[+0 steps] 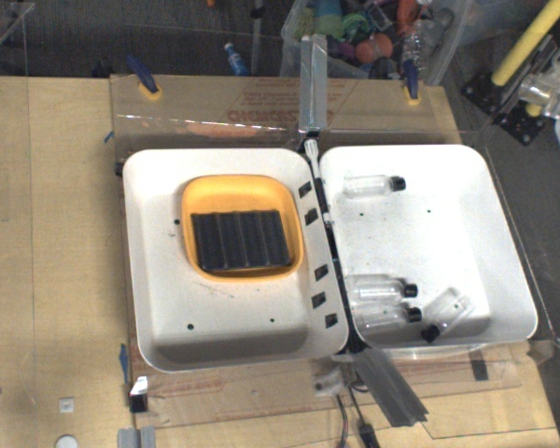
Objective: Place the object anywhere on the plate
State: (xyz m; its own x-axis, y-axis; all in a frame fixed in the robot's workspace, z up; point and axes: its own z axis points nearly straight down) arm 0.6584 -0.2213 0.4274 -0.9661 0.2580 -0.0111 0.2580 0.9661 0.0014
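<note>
Front bottles [381, 303]: three clear bottles with black caps lie near the front of the right bin [448, 231]. Two lie side by side and seem to touch. The third is tilted, just beside them.
Far bottle [373, 186]: one more lies alone near the back of that bin, well apart from the others.
Task's thing: we think it is one of these bottles. None is on the plate yet.
Plate [238, 187]: yellow, in the left bin [159, 329].
Black ribbed block [240, 239]: it lies on the plate and covers most of it.
Fingers: we cannot tell how open they are or if they hold a thing.
What could go wrong: the bottles are round and smooth, so one could slip or roll away. The two close ones could get pushed together. With little bare plate left, a bottle could roll off the block and out. The wall [315, 241] between the bins could knock it.
Desk [47, 250]: brown, under both bins.
</note>
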